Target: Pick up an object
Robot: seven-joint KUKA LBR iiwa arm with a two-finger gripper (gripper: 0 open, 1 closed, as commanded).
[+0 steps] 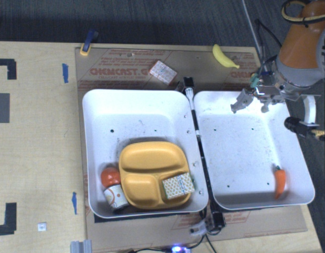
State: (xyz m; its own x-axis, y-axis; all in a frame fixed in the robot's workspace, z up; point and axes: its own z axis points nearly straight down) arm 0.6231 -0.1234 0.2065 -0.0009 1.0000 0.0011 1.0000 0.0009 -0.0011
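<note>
A yellow divided tray is seen at the near end of the left bin, with a patterned packet lying in one compartment and a small orange-and-white item beside it. A small orange carrot rests at the right bin's near-right corner. Farther back, the pincer is held spread and bare above that bin's far edge.

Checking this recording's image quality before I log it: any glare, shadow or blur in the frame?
Camera view: even overhead light, no harsh glare on the white bins; a soft shadow lies under the yellow tray; the gripper looks slightly blurred; the carrot in the right bin is small but clear.
</note>
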